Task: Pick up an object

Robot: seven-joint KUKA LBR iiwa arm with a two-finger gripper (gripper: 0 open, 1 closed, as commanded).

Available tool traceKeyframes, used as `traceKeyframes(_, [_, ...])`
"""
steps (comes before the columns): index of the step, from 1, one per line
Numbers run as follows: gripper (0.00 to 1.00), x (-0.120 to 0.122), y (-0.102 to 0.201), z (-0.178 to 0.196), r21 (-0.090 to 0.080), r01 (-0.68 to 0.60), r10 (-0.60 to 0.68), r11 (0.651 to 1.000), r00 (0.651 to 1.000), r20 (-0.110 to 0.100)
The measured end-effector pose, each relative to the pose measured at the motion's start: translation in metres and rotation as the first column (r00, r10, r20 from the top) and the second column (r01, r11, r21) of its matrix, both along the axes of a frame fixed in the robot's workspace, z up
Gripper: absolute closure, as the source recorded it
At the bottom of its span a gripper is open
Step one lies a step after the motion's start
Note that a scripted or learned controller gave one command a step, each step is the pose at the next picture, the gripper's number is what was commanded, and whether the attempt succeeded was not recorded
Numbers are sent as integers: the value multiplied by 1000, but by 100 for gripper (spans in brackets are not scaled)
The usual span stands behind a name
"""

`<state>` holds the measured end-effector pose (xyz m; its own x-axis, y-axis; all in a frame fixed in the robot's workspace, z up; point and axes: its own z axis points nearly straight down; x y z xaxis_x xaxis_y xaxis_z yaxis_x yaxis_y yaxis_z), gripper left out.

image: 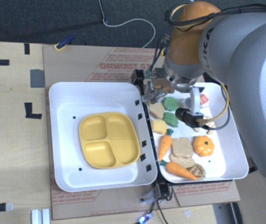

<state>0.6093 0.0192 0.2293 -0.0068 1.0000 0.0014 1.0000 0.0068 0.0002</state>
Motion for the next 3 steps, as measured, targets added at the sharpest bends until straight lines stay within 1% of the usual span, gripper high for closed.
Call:
traceKeyframes(1, [100,15,41,-8,-1,2,-2,1000,1000,-2])
traceKeyframes(2, [100,5,48,-15,-3,5,-5,1000,1000,-3])
traceKeyframes(3, [100,3,44,2,-2,5,-5,1000,1000,-1])
